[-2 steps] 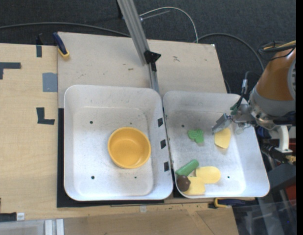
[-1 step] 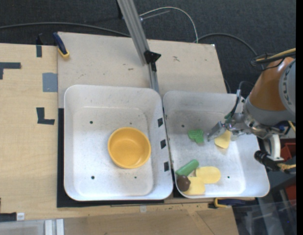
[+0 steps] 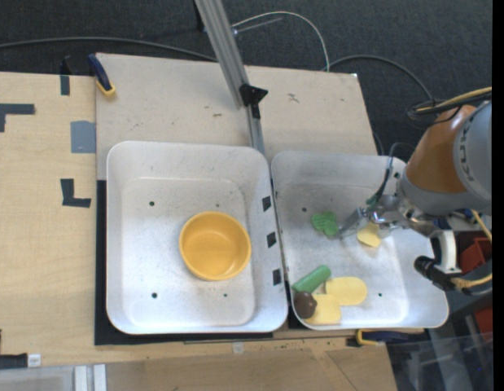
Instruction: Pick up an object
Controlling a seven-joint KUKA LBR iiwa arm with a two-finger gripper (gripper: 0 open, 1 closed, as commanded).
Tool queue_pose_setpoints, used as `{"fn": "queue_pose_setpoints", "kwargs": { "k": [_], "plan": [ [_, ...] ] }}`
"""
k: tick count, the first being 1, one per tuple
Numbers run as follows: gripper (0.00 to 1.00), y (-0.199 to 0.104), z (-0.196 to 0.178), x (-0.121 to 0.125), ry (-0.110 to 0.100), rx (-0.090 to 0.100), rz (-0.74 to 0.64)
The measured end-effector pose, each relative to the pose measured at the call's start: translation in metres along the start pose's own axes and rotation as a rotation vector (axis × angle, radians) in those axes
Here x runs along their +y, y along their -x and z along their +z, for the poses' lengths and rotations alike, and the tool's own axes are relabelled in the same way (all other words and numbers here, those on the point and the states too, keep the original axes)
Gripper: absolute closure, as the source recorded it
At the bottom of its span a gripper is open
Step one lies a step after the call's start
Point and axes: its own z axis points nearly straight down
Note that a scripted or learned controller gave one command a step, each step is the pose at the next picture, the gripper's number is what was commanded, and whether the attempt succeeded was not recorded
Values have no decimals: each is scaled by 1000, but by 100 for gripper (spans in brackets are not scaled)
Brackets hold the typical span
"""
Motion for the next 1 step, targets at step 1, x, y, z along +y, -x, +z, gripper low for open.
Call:
{"fn": "queue_pose_setpoints", "kwargs": {
  "k": [1],
  "plan": [
    [100, 0, -11, 0, 0, 0, -1]
  ]
}}
